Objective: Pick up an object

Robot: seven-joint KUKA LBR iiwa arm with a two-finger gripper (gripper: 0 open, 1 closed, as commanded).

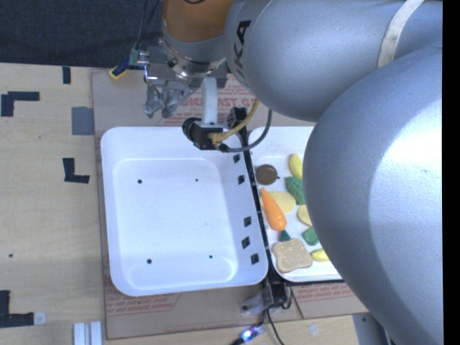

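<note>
My gripper (162,106) hangs over the bench just beyond the far rim of the left bin (108,192), open, with nothing between its fingers. The objects lie in the right bin (282,132), well to the gripper's right and nearer the camera: a brown round piece (266,173), a yellow piece (295,165), a green knobbly piece (295,187), an orange carrot (272,208) and a slice of toast (290,255). The big grey arm hides the right part of that bin.
The divider between the bins (248,207) carries black clips. Cardboard lies under the bins on the wooden bench (43,214), which has black tape marks. More small yellow and green pieces (310,236) sit beside the toast.
</note>
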